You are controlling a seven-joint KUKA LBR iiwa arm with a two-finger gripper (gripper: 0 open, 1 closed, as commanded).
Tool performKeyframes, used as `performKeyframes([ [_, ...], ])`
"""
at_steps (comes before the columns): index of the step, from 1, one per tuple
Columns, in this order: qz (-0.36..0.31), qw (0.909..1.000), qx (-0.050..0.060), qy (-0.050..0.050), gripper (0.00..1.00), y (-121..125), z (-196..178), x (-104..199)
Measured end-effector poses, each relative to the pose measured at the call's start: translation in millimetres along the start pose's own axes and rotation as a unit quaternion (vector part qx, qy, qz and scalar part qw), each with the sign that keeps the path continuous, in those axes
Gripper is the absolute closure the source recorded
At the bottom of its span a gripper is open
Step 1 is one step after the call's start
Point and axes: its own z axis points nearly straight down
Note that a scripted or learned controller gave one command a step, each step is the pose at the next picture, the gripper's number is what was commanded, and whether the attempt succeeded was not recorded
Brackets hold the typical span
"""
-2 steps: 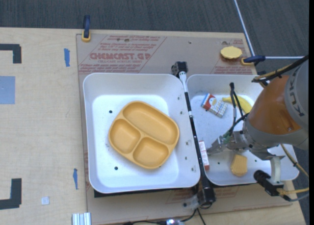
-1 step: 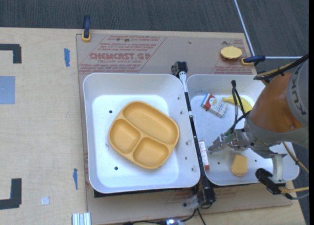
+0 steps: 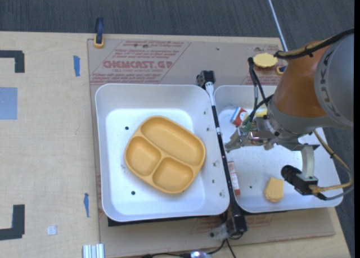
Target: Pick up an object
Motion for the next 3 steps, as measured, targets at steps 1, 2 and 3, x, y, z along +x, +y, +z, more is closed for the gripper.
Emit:
performKeyframes([
  [1, 0.000, 1.0000, 0.001, 0.000, 1.00, -35, -28, 46],
  [2, 0.000, 1.0000, -0.001, 0.000, 1.00, -33, -38, 46],
  [3, -0.001, 1.0000, -0.002, -0.001, 1.00, -32, -48, 47],
])
